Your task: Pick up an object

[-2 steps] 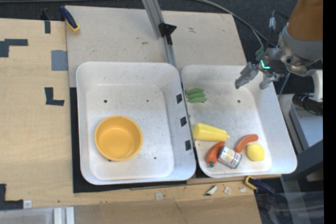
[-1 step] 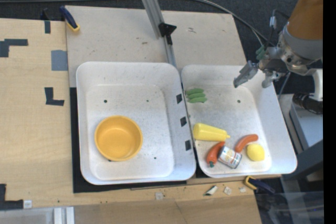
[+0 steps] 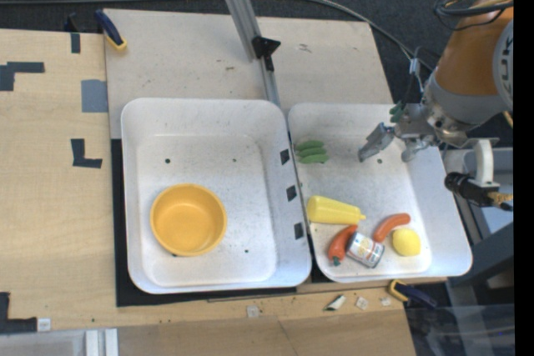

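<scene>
Gripper [image 3: 390,142] hangs with fingers spread and nothing between them over the right bin [image 3: 434,179], near its far edge. Nearest target, the green object [image 3: 311,151], lies by the left wall; approach steeply there. Other items crowd the near edge, while the middle offers room.

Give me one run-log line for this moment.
gripper: open, holding nothing, above right bin upper area | nearest: green item | yellow bowl: left bin | status: nothing picked yet
</scene>
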`<state>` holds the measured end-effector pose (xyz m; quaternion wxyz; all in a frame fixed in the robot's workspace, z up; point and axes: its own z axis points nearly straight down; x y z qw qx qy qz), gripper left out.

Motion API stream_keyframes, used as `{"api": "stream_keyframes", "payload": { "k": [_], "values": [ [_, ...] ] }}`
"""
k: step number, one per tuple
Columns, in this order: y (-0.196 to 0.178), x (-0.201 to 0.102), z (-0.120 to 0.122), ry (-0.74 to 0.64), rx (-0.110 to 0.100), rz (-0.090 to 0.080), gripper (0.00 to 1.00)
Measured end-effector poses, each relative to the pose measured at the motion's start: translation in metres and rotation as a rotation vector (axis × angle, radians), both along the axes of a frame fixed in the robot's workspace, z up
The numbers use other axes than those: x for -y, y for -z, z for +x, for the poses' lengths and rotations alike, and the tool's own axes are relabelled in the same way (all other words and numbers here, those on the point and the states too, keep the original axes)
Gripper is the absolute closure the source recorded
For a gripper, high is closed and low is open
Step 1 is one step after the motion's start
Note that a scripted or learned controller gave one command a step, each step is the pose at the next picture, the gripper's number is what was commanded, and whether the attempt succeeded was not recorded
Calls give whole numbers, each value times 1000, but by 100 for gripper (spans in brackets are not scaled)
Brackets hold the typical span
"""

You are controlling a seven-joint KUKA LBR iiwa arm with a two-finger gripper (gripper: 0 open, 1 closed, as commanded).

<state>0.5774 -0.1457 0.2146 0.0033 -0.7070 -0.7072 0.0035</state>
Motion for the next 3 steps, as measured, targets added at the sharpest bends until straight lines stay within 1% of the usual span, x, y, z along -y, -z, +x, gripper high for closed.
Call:
{"api": "stream_keyframes", "payload": {
  "k": [1, 2, 3],
  "values": [
    [68, 2, -3, 0, -1, 1, 0],
    [125, 1, -5, -1, 2, 0, 0],
    [111, 0, -4, -1, 3, 2, 100]
  ]
}}
